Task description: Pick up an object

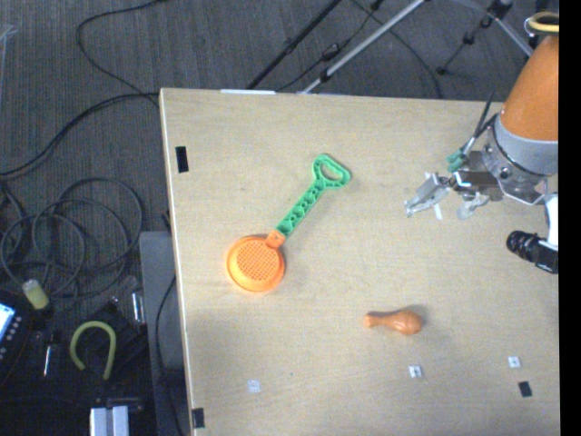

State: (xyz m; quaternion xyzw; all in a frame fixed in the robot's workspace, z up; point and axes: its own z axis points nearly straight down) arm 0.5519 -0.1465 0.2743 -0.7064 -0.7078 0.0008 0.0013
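Pincer [438,198] is seen open, nothing between fingers, poised above counter [363,380] at right. Green-handled strainer [277,234] lies flat mid-counter, well left; orange drumstick toy [396,321] lies nearer, likely easier reach.

Arm [536,98]: big rounded orange shell w/ grey metal ring below it at the wrist. Silver/grey flange under that, w/ small teal-green bits on its left side. Thin dark cable runs along the orange part down to the flange. Gripper [436,203]: pale silver-white metal, slim pointed fingers [419,203], looks shiny, slightly blurred. Black knob-like part w/ white piece sits low on the right, by the wrist; detail too small to tell.
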